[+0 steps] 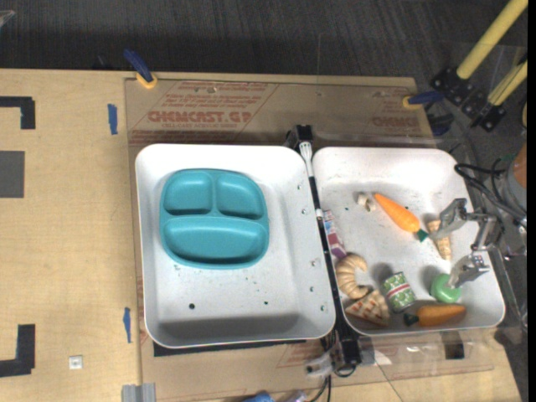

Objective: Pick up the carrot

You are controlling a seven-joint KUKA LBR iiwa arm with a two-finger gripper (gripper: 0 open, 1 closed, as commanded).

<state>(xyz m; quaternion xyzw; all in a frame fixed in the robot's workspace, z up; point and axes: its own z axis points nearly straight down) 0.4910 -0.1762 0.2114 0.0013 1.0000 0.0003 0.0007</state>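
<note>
Lying diagonally, carrot tip upper-left, green end lower-right toward spread-fingered end effector.

Gripper: two slim metallic silver fingers, bare grey linkage; black cables looped at the right behind it.

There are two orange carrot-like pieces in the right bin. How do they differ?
The upper carrot lies diagonally mid-bin, in open floor, with a green tip at its lower right. The lower carrot lies nearly level along the front wall, darker orange, its dark end pointing left. Both are tapered.
</note>
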